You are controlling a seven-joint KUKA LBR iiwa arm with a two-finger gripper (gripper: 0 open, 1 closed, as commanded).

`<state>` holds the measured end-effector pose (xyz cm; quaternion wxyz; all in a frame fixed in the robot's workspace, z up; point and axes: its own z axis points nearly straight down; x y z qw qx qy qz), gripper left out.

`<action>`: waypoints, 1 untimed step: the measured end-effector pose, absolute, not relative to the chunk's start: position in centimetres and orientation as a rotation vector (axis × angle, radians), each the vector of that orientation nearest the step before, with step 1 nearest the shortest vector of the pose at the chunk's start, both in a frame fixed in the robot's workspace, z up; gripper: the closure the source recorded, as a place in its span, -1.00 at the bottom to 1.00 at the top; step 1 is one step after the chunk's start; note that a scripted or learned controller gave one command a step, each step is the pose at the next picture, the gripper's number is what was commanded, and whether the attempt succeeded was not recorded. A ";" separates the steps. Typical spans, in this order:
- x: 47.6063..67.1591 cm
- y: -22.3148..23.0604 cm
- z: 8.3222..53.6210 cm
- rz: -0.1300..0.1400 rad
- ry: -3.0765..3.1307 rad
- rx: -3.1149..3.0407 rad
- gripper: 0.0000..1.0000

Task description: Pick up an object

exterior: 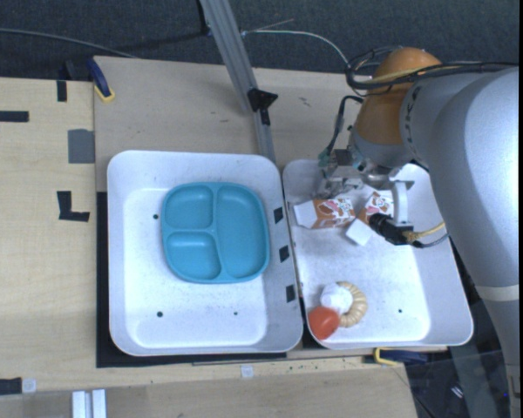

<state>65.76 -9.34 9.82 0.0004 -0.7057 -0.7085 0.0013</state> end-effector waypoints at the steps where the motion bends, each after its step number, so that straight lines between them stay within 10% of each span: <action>1: 65.8 -9.1 14.0 -0.002 -2.224 -2.221 1.00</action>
